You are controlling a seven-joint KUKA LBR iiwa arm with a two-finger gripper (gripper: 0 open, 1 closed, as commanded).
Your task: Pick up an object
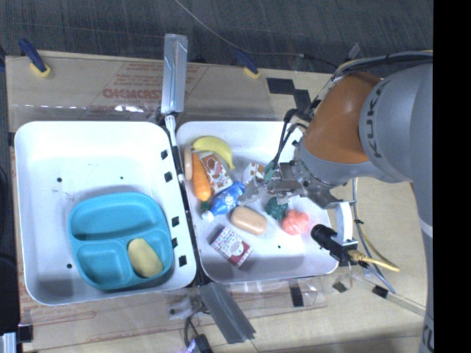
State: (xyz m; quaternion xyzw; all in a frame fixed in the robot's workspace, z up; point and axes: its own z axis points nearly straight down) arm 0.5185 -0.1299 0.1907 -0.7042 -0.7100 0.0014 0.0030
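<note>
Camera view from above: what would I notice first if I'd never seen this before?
Probably the big grey arm with its orange band, reaching in from the right over the right white bin. That bin holds a jumble of toy food, with a yellow banana and an orange carrot near its left wall. In the left white bin sits a bright blue divided plastic tray holding a yellow potato-shaped lump.

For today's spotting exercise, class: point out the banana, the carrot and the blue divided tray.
banana (214,148): camera view, middle of its curved yellow body.
carrot (201,184): camera view, middle of its orange length.
blue divided tray (110,215): camera view, bare upper compartment.
</note>
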